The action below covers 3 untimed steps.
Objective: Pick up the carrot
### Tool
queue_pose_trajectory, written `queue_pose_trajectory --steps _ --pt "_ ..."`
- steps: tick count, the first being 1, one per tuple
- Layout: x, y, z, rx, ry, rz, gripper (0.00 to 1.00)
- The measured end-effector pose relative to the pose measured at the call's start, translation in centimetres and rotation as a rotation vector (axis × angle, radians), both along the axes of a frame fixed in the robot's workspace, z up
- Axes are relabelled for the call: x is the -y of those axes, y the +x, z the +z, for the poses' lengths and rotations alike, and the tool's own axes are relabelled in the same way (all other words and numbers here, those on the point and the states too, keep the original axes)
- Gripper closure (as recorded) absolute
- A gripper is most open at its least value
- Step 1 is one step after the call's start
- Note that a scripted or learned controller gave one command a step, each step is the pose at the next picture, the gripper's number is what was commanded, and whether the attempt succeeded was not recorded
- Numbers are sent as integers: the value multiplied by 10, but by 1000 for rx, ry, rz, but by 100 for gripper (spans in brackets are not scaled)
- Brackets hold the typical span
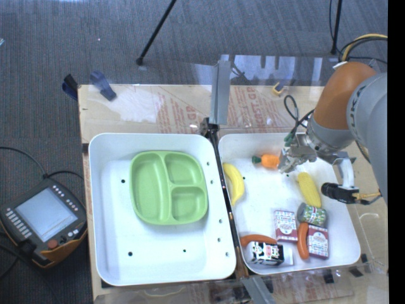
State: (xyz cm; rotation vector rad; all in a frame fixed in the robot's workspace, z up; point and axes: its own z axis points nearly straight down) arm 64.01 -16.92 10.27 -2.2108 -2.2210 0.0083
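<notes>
Claw [290,159] at carrot's [268,161] orange right end, state unclear; carrot lies left-right, green top left.

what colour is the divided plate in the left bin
Light green, seen clearly in the camera view: the plate.

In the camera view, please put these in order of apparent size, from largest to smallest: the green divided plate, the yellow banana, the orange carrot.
1. Green divided plastic plate, clearly the largest.
2. Yellow curved banana.
3. Small orange carrot with a green top, smallest, though the hand beside it may cover its end.
</notes>
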Motion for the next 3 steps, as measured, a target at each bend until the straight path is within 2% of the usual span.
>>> queue_pose_trajectory --steps 1,2,3 --pt "0 0 0 0 0 0 0" --pt "0 0 8 -3 0 4 100" --pt "-30 -5 -10 3 0 -131 100"
